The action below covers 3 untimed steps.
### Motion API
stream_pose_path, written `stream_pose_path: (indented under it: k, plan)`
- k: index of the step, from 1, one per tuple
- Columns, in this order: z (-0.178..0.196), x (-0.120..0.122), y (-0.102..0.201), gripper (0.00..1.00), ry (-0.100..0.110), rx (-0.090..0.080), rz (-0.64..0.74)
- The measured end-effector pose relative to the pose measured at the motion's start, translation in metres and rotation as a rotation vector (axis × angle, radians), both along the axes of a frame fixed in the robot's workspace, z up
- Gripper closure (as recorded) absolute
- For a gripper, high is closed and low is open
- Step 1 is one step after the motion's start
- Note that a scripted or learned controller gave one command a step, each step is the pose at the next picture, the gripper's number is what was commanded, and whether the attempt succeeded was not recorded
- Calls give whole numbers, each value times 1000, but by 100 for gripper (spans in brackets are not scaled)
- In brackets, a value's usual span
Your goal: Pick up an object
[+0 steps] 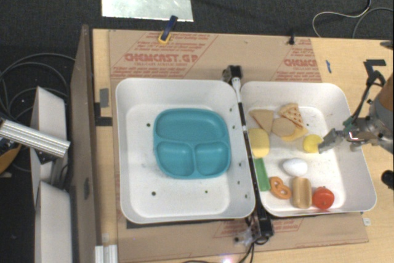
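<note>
The right bin point(345, 101) holds several toy foods. A pizza slice point(292, 114) and two tan bread slices point(263, 118) lie at the back. A yellow block point(259, 143) and a green strip point(261, 174) sit along the left wall. A white egg point(295, 167) lies in the middle. A pretzel point(279, 187), a hot dog bun point(301, 191) and a red tomato point(322, 198) line the front. My gripper point(331, 138) reaches in low from the right, its tip just right of a small yellow lemon point(312, 143). Nothing visibly hangs from it.
The left bin point(138, 101) carries a teal divided plate point(191, 143) in its middle. A ridge point(244, 138) separates the two bins. Cardboard point(184, 55) lies behind the bins, and cables run along the left point(24, 80) and back right point(345, 12).
</note>
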<state>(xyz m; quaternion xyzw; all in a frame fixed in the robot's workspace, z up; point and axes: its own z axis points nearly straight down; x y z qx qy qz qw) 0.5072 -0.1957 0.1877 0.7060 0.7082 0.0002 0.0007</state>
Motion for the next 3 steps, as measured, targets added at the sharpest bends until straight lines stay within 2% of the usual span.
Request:
stream_pose_path:
  k: [1, 2, 3]
  plan:
    - [-46, 45, 16, 0, -3, -1, 4]
    - [-101, 47, 13, 0, 3, 1, -2]
    - [-28, 101, -12, 0, -11, -5, 3]
